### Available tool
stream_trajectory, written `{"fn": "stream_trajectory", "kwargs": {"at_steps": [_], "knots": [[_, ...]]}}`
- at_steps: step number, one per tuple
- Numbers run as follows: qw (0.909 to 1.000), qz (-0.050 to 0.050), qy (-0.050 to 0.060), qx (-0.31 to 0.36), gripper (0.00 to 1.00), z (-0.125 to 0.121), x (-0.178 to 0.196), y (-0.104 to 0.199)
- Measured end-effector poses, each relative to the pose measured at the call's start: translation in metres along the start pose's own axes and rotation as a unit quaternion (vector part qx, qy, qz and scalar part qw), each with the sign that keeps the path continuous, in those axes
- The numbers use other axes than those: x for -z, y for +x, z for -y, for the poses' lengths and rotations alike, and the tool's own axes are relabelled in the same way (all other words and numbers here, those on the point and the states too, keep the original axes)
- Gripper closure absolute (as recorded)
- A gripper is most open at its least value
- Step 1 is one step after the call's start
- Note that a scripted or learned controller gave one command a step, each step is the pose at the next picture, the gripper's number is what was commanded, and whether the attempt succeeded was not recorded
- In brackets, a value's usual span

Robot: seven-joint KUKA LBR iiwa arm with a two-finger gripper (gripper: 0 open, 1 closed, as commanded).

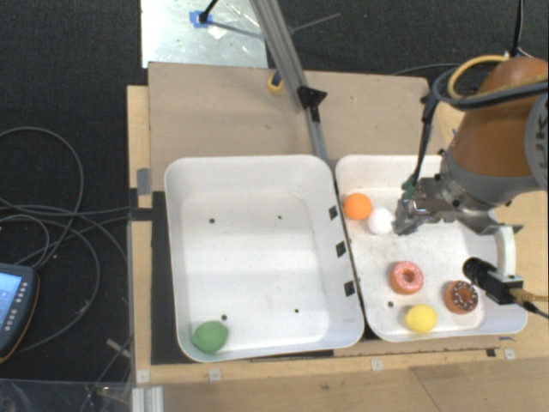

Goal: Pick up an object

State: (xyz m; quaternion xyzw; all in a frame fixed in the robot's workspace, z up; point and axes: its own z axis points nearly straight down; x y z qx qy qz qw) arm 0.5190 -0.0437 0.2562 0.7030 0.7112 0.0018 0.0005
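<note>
The right bin (pixel 433 251) holds an orange ball (pixel 358 206) and a white ball (pixel 380 221) near its far left side. A pink frosted donut (pixel 407 277), a chocolate donut (pixel 461 297) and a yellow ball (pixel 420 318) lie toward its near edge. A green ball (pixel 209 336) rests in the near left corner of the left bin (pixel 257 247). My gripper (pixel 408 219) hangs low over the right bin, just right of the white ball and very close to it. Nothing is visibly held.
A grey pole (pixel 283 45) slants down from the top to the gap between the bins. A black fitting with a cable (pixel 491 281) sits at the right bin's right rim. Cables and a pendant (pixel 13 303) lie on the floor at left.
</note>
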Motion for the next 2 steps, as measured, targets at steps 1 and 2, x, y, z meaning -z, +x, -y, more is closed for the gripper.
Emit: {"fn": "stream_trajectory", "kwargs": {"at_steps": [1,2], "knots": [[1.0000,0.000,0.000,0.000,1.00,-0.014,0.006,0.049],[1.0000,0.000,0.000,0.000,1.00,-0.037,-0.007,0.100]]}}
